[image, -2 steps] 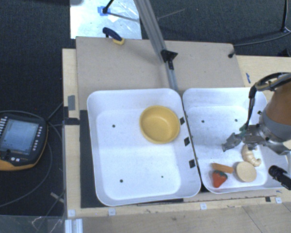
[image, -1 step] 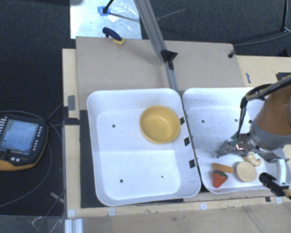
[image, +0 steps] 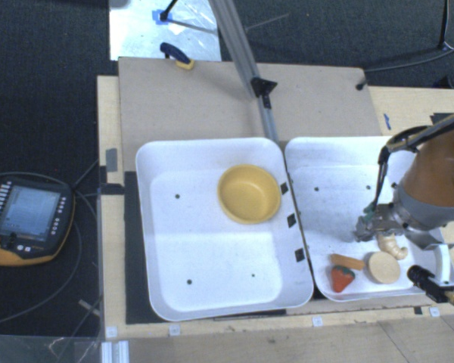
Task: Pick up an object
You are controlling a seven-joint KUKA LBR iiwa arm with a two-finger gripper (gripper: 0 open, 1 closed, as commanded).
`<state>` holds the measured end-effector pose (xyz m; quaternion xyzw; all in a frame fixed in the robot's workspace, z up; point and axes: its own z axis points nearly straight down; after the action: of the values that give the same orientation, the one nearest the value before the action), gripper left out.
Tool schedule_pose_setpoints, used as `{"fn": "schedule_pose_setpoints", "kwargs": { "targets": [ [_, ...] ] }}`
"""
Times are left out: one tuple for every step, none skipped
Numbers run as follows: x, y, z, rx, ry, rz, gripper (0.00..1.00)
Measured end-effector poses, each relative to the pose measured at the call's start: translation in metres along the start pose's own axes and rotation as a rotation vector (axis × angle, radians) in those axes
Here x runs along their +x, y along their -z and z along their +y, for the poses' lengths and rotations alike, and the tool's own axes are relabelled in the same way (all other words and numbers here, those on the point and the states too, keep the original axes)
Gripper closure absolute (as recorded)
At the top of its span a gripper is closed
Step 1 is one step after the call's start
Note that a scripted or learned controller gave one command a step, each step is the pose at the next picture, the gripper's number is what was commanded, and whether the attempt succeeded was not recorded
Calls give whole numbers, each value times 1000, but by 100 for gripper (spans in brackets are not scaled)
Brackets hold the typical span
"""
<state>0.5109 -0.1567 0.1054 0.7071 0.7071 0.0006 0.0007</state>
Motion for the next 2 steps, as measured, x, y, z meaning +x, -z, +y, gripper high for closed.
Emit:
{"fn": "schedule_pose_setpoints", "kwargs": {
  "targets": [
    [-6, 61, 2, -4, 0, -1, 100],
    [-3, 105, 7, -3, 1, -1, 100]
  ]
}}
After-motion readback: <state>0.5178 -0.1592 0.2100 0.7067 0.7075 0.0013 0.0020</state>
